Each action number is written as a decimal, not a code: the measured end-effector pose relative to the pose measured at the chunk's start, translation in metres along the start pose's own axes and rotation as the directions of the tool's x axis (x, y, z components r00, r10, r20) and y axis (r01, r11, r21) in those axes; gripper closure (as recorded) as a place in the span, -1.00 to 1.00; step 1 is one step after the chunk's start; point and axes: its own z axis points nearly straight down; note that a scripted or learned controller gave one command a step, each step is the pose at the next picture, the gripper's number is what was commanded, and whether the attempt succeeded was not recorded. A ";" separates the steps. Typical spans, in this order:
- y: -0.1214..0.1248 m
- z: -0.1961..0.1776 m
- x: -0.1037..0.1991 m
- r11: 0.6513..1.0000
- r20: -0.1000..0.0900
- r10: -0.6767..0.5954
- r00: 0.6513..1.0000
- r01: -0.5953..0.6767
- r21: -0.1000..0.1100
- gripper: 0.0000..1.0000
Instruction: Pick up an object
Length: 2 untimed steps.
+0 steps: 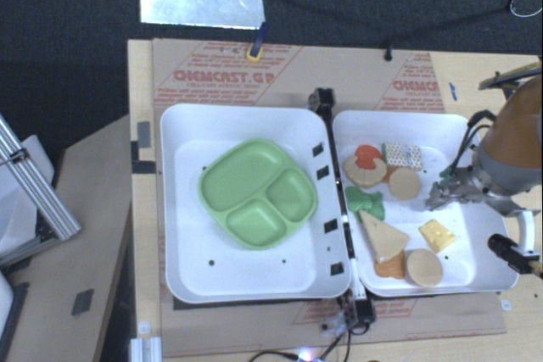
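While hanging over the right bin (458,125), my gripper (443,192) sits low near the bin's right side; whether it is wide or narrow I cannot tell, and nothing shows between the tips. Yellow cheese piece (436,234) lies just below the gripper, apart from it. Round tan disc (404,184) sits just to its left, patterned block (401,154) up and left. Further left: red-topped bun (366,165), green leafy piece (365,201), pale wedge (383,236). Second tan disc (423,267) lies below, well left of the wrist. Green divided plate (258,192) rests in the left bin (182,182), far left.
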 end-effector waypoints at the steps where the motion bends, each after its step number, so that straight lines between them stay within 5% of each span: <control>1: 0.008 -0.062 -0.005 1.000 0.003 -0.003 1.000 0.003 0.000 1.00; 2: 0.011 -0.122 0.003 1.000 0.002 -0.005 1.000 0.005 0.000 1.00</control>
